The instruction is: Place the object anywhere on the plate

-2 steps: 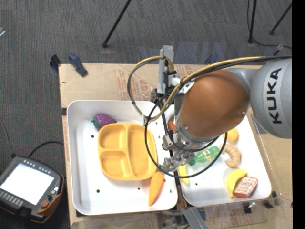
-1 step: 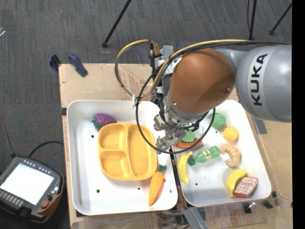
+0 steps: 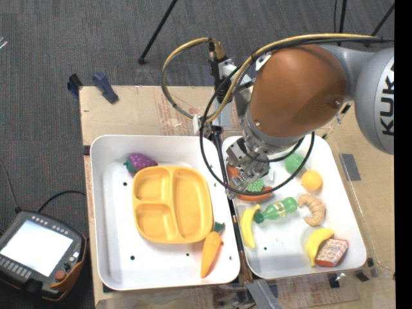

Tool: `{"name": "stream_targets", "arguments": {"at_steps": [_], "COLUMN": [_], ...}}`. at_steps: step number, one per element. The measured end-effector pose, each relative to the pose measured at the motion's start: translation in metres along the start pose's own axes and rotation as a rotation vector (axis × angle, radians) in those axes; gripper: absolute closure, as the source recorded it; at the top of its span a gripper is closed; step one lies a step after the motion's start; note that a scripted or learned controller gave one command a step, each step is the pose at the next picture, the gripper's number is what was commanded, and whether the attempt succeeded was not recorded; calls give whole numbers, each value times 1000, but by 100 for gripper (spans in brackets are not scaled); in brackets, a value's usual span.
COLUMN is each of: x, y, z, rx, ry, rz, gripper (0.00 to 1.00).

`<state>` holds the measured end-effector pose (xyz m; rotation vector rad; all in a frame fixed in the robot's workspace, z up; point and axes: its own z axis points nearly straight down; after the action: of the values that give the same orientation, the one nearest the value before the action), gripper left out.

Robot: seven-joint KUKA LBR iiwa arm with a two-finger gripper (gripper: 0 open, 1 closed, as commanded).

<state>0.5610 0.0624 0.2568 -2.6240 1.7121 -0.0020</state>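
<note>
The end effector (image 3: 248, 174) hangs low over the right bin (image 3: 351, 237), its opening impossible to judge from here. A small green object (image 3: 255, 187) sits right beneath it on something orange. The yellow plate (image 3: 172, 203) lies well off to its left, a carrot (image 3: 210, 252) beside that plate.

Yellow plate (image 3: 172, 204) (three compartments) in left bin (image 3: 106, 237).

Taking the carrot (image 3: 211, 252) in the left bin (image 3: 106, 237) as landmark: purple grapes (image 3: 140, 161) lie far up-left of it. To its right, in the right bin (image 3: 344, 237), lies a banana (image 3: 247, 224), then a green bottle (image 3: 278, 209), a croissant (image 3: 314, 208), an orange (image 3: 311, 181) and a second banana (image 3: 317, 242) touching a red box (image 3: 332, 252). A handheld screen (image 3: 37, 252) sits on the floor far left.
</note>
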Motion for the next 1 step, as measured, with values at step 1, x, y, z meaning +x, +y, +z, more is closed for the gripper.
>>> {"name": "stream_targets", "arguments": {"at_steps": [1], "x": [-35], "y": [31], "z": [74], "rx": [-16], "ry": [-6], "rz": [-92], "gripper": [100]}}
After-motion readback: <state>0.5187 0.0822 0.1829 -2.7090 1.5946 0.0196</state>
